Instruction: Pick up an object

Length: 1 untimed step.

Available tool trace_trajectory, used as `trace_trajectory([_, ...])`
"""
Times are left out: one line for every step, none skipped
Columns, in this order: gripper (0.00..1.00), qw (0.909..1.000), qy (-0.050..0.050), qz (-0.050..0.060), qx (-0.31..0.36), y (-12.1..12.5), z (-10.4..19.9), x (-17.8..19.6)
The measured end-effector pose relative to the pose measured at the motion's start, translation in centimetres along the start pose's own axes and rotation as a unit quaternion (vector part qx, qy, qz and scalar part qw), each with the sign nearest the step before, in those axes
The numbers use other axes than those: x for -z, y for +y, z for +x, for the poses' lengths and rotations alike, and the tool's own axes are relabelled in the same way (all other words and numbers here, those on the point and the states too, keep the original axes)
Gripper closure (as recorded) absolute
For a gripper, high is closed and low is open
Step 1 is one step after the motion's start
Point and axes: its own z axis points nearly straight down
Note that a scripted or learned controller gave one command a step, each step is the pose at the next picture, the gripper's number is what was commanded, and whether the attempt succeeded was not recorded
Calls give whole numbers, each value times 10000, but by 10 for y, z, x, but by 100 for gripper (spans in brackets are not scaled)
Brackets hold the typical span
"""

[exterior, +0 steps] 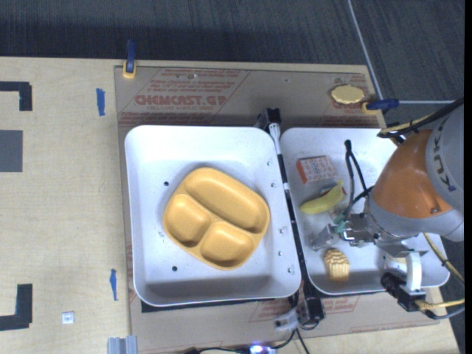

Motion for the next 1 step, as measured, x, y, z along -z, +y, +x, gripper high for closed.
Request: trace_trajectory([0,10000,-9,-2,-8,0,1,0])
